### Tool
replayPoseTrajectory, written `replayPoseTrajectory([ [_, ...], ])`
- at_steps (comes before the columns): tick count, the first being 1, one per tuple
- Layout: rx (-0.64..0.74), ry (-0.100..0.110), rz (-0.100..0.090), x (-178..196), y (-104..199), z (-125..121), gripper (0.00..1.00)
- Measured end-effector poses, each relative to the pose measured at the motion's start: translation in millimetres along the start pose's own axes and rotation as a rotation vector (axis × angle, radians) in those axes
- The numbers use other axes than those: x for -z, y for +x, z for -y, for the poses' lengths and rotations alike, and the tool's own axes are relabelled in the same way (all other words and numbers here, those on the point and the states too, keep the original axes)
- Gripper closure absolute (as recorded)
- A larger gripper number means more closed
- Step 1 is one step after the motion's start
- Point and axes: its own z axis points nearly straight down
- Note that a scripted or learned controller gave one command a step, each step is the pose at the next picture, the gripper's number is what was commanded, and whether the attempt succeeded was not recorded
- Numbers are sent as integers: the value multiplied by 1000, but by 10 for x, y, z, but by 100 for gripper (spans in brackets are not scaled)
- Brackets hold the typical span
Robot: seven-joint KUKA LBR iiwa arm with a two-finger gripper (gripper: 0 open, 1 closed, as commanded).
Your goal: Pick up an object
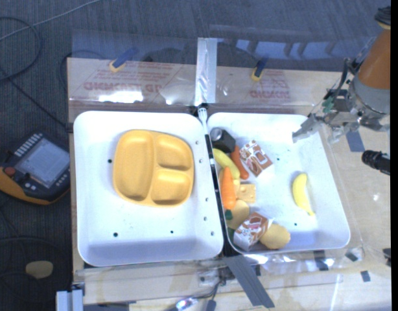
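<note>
The left bin (89,238) holds one thing: a yellow three-compartment tray (153,167), lying a little toward the bin's 12 o'clock side.

The right bin (328,232) holds toy food, most of it crowded along the 9 o'clock wall. From 12 o'clock downward there: a dark rounded piece (222,137), a yellow banana (227,164) just beside a red-and-white packet (254,158), an orange carrot (228,190), and a pale yellow cheese-like block (246,192). Near 6 o'clock, a second red-and-white packet (249,230) touches a tan potato-like lump (275,237). A small banana (303,194) lies alone toward 3 o'clock, well apart from the heap.

Both packets carry printing, too small to read. Red lettering on the cardboard behind the bins (it appears upside down) is also unreadable.

The gripper (301,132) hangs over the right bin's 1 o'clock corner, clear of every item, with nothing in it; how far its jaws stand apart cannot be told.
</note>
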Motion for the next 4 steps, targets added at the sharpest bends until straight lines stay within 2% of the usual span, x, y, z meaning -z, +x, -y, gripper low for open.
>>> replayPoseTrajectory([
  [1,-52,-28,11,-980,493,-177,0],
  [2,37,-44,23,-1102,882,-422,0],
  [3,55,-45,24,-1101,1055,-452,0],
  [4,-7,-57,12,-1100,1027,-379,0],
])
